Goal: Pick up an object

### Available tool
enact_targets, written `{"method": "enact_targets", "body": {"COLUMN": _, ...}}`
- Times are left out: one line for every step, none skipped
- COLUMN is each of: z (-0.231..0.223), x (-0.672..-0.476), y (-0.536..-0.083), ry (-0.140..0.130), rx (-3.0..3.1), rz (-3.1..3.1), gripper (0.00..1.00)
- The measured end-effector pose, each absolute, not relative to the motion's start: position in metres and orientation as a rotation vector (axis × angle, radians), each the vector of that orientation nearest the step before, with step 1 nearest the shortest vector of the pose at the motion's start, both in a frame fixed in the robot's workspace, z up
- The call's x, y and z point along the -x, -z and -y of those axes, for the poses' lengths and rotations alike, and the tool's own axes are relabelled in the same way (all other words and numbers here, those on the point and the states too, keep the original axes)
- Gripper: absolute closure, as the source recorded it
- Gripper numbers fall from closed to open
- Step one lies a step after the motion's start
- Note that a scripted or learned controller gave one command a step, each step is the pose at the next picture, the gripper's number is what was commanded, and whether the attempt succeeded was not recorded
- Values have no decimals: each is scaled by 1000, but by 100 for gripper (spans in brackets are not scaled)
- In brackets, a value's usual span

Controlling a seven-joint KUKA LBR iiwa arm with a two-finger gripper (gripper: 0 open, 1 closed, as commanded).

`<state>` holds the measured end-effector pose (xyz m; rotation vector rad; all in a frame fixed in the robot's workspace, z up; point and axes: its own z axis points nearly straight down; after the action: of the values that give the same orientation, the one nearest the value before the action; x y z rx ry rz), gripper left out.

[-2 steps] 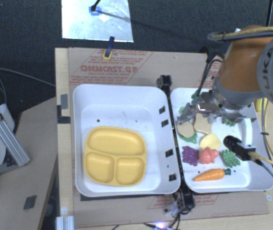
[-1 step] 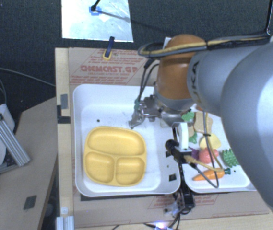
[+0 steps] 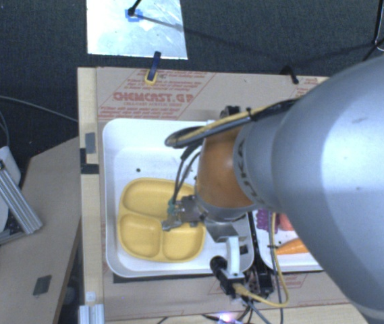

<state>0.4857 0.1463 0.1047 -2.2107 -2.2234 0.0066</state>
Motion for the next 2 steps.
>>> {"method": "enact_targets", "body": {"z": -166, "x": -542, "y": -95, "ry": -30, "rx": 2217, "rz": 2224, "gripper": 0}}
{"method": "enact_targets", "body": {"z": -111, "x": -596, "y": -88, "ry": 4, "rx": 2216, "rz": 2223, "gripper": 0}}
